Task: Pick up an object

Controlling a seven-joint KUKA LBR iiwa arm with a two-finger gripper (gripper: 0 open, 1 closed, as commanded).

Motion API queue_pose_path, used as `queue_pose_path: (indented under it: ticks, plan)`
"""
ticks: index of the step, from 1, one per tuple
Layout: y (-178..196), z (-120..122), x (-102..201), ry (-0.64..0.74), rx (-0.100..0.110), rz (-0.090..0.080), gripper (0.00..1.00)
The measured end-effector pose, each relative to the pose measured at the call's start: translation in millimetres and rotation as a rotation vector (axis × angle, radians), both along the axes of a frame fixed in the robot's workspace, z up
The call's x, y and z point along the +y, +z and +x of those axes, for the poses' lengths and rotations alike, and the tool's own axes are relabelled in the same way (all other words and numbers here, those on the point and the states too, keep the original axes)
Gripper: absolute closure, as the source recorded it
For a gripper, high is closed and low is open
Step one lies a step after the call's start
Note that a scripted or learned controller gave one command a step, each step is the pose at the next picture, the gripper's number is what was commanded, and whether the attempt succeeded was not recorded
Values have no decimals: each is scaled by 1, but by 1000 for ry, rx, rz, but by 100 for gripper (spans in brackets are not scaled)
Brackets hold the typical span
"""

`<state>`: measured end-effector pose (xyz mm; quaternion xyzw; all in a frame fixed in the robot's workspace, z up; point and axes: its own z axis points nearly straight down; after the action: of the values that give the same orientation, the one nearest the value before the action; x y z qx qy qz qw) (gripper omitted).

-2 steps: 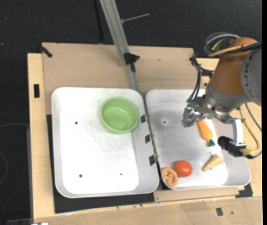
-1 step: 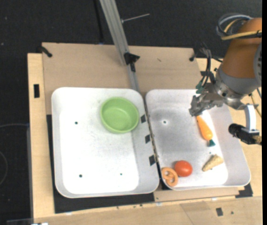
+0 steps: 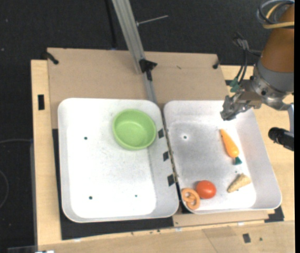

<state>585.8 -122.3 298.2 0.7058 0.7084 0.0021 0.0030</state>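
The right bin [image 3: 192,157] holds an orange carrot [image 3: 229,143] with a dark green top, a red tomato [image 3: 206,189], an orange pretzel-like ring [image 3: 190,197] and a tan cone-shaped piece [image 3: 238,183]. A green bowl [image 3: 134,129] sits in the left bin [image 3: 86,173]. My gripper [image 3: 229,113] hangs over the right bin's far right part, just above and behind the carrot. Nothing shows between its fingers.
A slanted metal pole [image 3: 131,33] rises from the back of the bench, ending near the gap between the bins. A tan board [image 3: 97,73] lies behind the bins. The arm's orange band [image 3: 279,44] is at the right.
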Motion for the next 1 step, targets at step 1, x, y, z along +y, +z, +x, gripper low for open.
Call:
queue_pose_path:
  ticks: [1]
  plan:
    - [-7,18,49,2,5,1,100]
